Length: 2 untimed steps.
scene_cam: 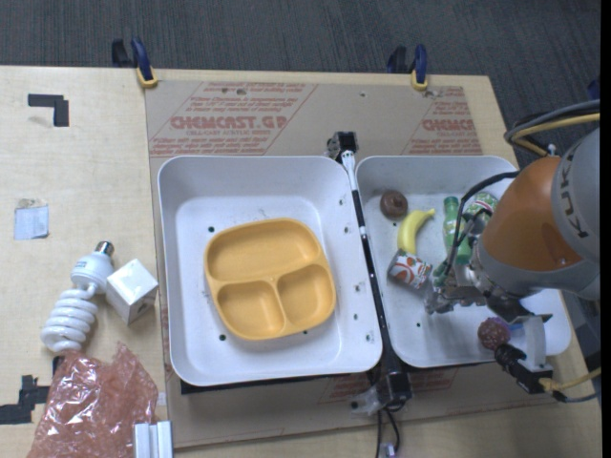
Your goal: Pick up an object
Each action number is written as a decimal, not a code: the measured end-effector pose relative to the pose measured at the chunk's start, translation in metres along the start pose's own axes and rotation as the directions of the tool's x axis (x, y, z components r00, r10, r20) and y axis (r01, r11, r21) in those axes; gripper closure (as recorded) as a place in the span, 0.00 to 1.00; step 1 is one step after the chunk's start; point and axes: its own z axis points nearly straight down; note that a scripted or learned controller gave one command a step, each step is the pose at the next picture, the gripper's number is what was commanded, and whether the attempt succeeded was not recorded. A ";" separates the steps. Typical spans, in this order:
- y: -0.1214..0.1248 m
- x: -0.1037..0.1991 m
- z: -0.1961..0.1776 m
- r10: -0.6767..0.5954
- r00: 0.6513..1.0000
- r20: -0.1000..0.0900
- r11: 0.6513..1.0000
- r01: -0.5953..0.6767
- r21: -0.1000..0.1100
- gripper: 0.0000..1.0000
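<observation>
Camera view, nearest edge first: dark red ball (494,331) low in the right bin (420,346), just beside the arm's wrist. Above it, gripper (441,299) down inside the bin, close beside the red-and-white can (410,271); whether open or shut, cannot tell. Best to centre over one item alone, probably the can, and drop straight down, clear of the banana (413,229) just behind. Farther back, green bottle (452,219) and brown round piece (393,203). Arm (535,227) bent over from the right, orange band above, wrist pointing down.
</observation>
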 end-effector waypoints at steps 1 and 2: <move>0.037 0.077 -0.090 -0.005 1.000 0.001 1.000 0.005 0.003 1.00; 0.037 0.077 -0.090 -0.004 1.000 0.001 1.000 0.004 0.002 0.00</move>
